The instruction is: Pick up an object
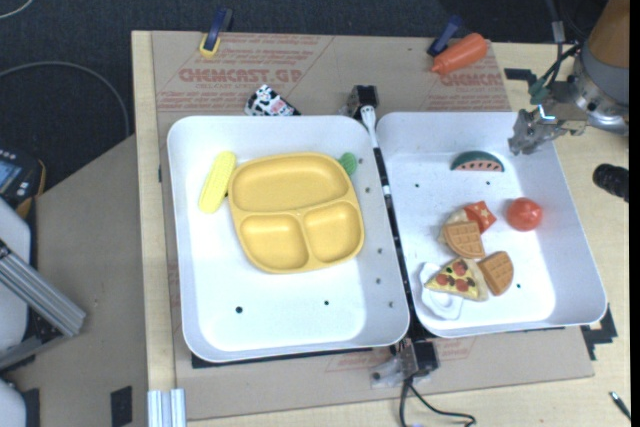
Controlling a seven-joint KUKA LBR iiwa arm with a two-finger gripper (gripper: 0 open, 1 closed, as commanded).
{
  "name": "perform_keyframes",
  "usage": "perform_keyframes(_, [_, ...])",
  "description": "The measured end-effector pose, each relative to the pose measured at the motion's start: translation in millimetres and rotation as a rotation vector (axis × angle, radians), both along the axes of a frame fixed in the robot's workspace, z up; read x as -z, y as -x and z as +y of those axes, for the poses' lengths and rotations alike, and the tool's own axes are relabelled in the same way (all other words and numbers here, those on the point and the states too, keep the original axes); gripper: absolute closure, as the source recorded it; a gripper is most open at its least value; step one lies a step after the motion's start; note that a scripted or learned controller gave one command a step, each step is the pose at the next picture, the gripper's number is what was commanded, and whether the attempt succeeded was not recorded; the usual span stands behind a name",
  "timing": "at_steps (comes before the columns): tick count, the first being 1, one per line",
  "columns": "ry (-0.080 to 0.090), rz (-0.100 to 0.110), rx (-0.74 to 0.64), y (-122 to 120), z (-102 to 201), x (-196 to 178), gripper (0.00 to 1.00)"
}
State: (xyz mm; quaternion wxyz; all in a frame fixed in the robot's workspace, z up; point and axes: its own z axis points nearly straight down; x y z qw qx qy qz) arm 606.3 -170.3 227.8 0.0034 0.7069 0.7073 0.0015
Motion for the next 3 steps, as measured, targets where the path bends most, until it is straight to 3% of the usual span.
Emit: perform_keyframes(3, [-0.005,0.009,-0.005,-24.0,162.9,16.4,1.00])
